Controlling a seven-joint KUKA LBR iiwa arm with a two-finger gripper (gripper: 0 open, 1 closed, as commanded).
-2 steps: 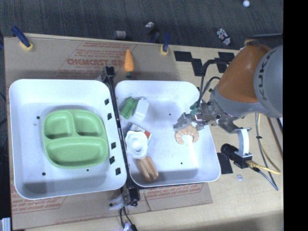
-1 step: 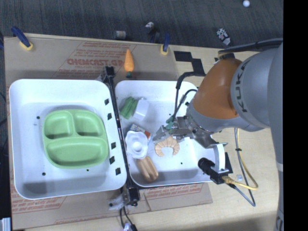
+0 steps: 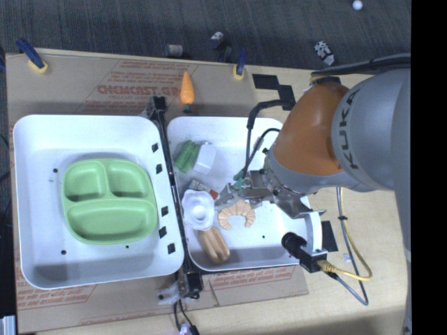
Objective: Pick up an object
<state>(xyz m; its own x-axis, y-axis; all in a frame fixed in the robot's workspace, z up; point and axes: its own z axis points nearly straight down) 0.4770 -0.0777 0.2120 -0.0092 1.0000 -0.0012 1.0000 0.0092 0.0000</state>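
My gripper (image 3: 241,189) hangs low in the right bin (image 3: 230,135), just above a tan croissant (image 3: 236,216). The arm's orange band and grey wrist cover much of the bin's right half. Left of the croissant sits a small white cup (image 3: 198,209). A tan bread roll (image 3: 214,244) lies near the bin's front wall. A green object (image 3: 186,155) and a white block (image 3: 205,160) rest toward the back of the bin.
The left bin (image 3: 35,187) holds a green divided plate (image 3: 108,199). An orange carrot-shaped toy (image 3: 186,88) lies on the cardboard behind the bins. A black divider clip (image 3: 158,107) runs between the bins. A yellow cable (image 3: 349,257) loops at the right.
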